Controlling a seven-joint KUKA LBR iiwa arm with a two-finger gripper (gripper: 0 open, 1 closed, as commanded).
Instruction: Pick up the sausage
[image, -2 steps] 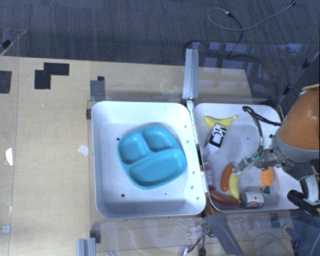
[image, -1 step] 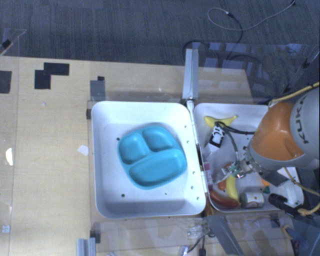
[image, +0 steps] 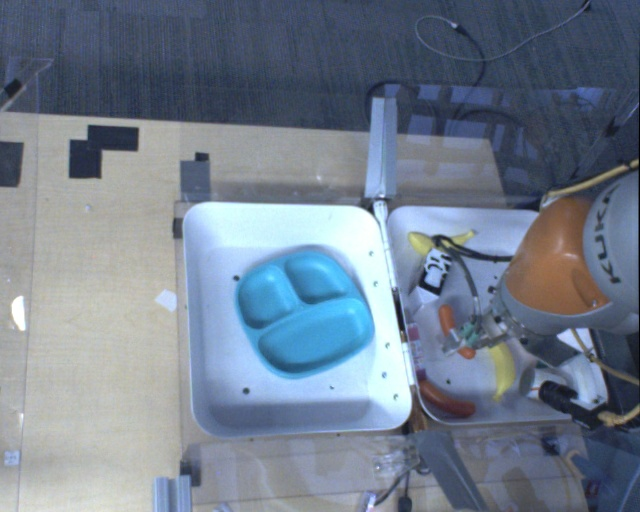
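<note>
The wooden desk (image: 100, 330) carries two white bins side by side, and the grey arm (image: 575, 265) with its orange band comes in from the right of the camera view, above the right bin (image: 500, 215). The left bin (image: 215, 300) lies well to the left of the end effector and holds a blue tray (image: 305, 312) with three compartments, which sits about in the middle of that bin. The end effector (image: 478, 335) is low inside the right bin, under the orange part of the arm, and small parts around it make it hard to read; I cannot tell from this view if it is spread or pressed together, or if anything is pinched in it. Just beside it, on the right and a little below, lies a yellow banana (image: 503, 370). Another yellow banana (image: 440, 243) lies above it, near the far wall of the bin, with a black and white item (image: 433, 272) under it. An orange carrot-like piece (image: 448, 322) is close to the left of the end effector. The sausage (image: 447, 403), dark red, lies below and to the left of the end effector, near the front wall of the right bin, apart from it.
</note>
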